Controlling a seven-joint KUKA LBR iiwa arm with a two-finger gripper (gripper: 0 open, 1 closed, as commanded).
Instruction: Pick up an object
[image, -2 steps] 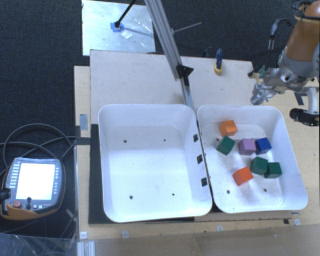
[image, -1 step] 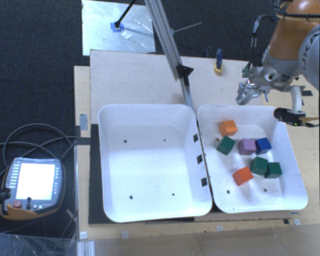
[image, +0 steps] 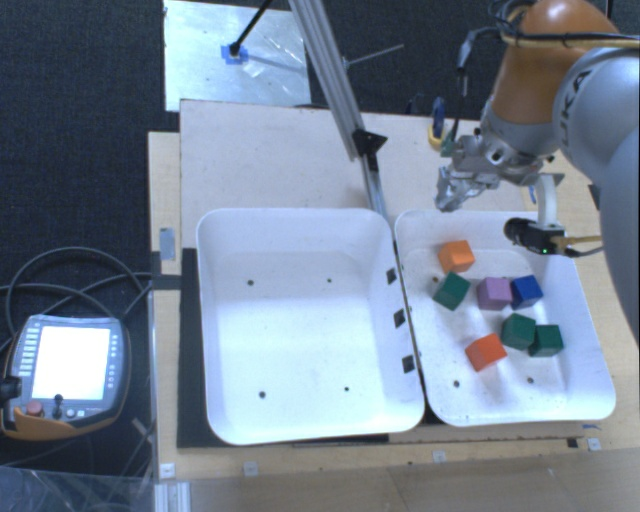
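Note:
Several small blocks lie in the right bin (image: 590, 395): an orange one (image: 456, 256) at the back, a dark green one (image: 452, 291), a purple one (image: 493, 293), a blue one (image: 526, 290), two more green ones (image: 518, 331) (image: 546, 341) and a second orange one (image: 486, 352). My gripper (image: 450, 196) hangs above the back edge of that bin, up and slightly left of the rear orange block, with nothing visibly in it.
The left bin (image: 215, 300) sits beside the right one, parted by a shared rim. A slanted metal pole (image: 340, 95) crosses behind the bins. A teach pendant (image: 65, 375) with cables lies at the far left.

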